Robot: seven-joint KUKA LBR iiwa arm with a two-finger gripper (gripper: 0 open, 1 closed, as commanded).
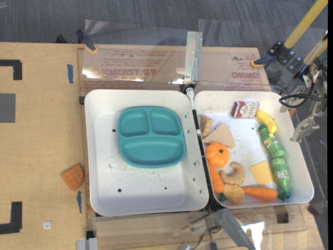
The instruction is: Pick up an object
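Closest to the camera, the right bin (307,191) had its near corner crowded: a carrot (260,194) lay along the front wall, with a tan bread roll (234,193) just beside it on the left and a croissant (234,173) right behind that. A yellow cheese wedge (261,172) sat just behind the carrot. A green bottle (276,158) lay lengthwise along the right wall, cap end down by the carrot's tip.

Out on the wooden bench, left of both bins, there was a little waffle (73,176) on its own.

Mid-depth, a small orange pumpkin (217,154) sat near the divider, with a beige sandwich slice (221,135) just behind it. The left bin (99,191) held a teal divided plate (151,137), lying flat, roughly centred.

Further back in the right bin, a banana (266,121) lay just past the bottle's far end, with a small maroon-and-white box (244,109) near the back wall.

The gripper (305,127) hung outside the right bin, just off its right wall, not touching any of the stuff. Honestly couldn't tell if it was open or closed, too small and cluttered there.

Clear plastic sheets (135,56) stood behind the bins.
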